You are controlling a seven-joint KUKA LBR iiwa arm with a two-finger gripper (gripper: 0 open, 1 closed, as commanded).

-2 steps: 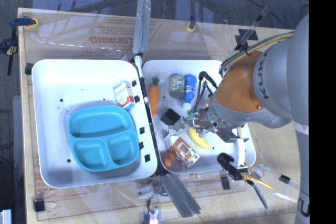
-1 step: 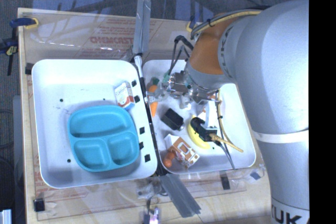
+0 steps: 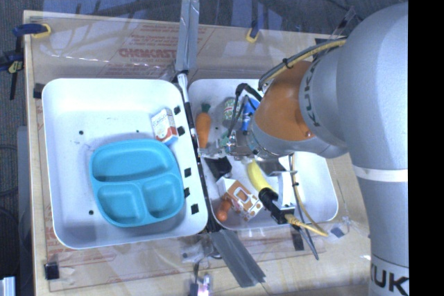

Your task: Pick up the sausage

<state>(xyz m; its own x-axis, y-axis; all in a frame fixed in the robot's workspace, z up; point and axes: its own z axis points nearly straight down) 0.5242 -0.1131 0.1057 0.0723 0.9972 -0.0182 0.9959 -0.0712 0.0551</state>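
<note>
A short reddish-brown piece, likely the sausage [image 3: 223, 209], lies at the near left corner of the right bin [image 3: 326, 184], partly hidden behind an orange-and-white box [image 3: 241, 196]. My gripper [image 3: 229, 143] hangs low over the left part of that bin, above and behind the sausage. The orange-banded wrist covers most of it. Nothing shows between its fingers.
An orange carrot [image 3: 202, 127] lies along the right bin's left wall, with a green item [image 3: 229, 109] behind it. A yellow banana [image 3: 257, 175] and a small black thing [image 3: 219, 166] lie near the gripper. The left bin [image 3: 69, 149] holds a blue compartment tray [image 3: 137, 181] and a small carton [image 3: 163, 125].
</note>
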